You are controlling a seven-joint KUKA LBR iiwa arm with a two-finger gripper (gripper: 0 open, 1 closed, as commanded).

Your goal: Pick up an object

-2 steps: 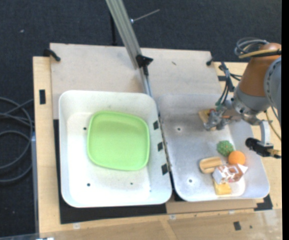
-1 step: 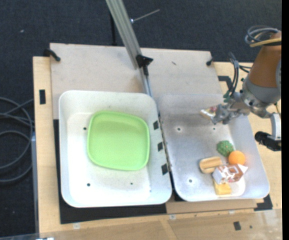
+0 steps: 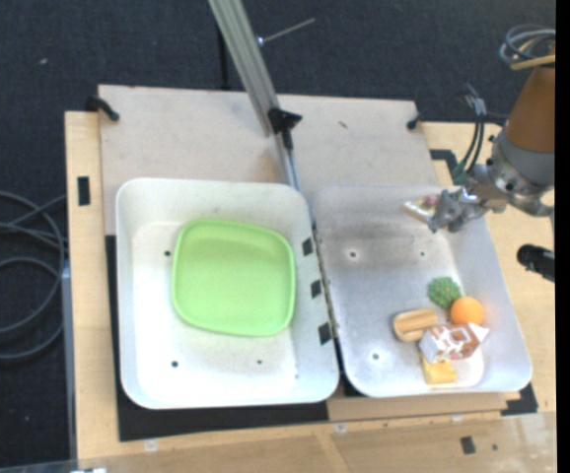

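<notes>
The gripper (image 3: 447, 212) is hanging over the far right corner of the right bin (image 3: 384, 264), its dark fingers pointing toward the bin's middle; whether they are parted or closed I cannot tell, since they are too small and blurred. Just beside their tips a small pale object (image 3: 421, 206) is lying near the bin's far edge; what it is I cannot tell, nor whether the fingers are touching it. Behind the gripper the grey wrist is rising to the orange band (image 3: 534, 116) at the view's right edge, with cables looping above it.

The other objects are sitting clustered in the near right corner of the same bin: a green broccoli-like piece (image 3: 444, 290), an orange ball (image 3: 467, 310) just beside it, a tan bread roll (image 3: 415, 322), a red and white carton (image 3: 452, 341) and a yellow block (image 3: 440, 371) at the near edge.

In the left bin (image 3: 147, 264) a light green square plate (image 3: 234, 276) is lying flat near the centre. Both bins are resting on the wooden bench (image 3: 364, 131).
</notes>
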